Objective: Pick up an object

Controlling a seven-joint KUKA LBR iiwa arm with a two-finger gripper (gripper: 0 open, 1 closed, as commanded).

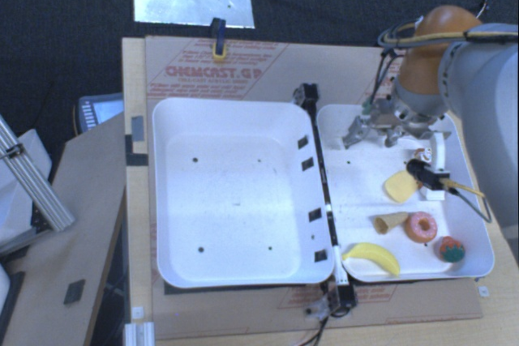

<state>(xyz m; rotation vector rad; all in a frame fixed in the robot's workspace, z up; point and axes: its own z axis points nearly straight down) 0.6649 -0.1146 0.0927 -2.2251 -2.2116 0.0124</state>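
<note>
**Hovering over the right bin, nothing picked yet**

I am hanging my fingers [375,130] over the upper part of the right bin [470,267], right of the frame's centre, and whether they are spread or pressed together I cannot tell (they are blurring into the wrist's metal). Nothing is sitting between them. The toys are lying lower right: a yellow wedge [400,187], a cone [390,221] touching a pink doughnut [421,227], a red-and-green ball [451,249] and a banana [373,258] near the bottom rim. I am judging all of them light, smooth and probably slippery. The banana seems easiest, pinched across its middle. The left bin [166,198] is sitting alongside on the bench [138,174].
</note>
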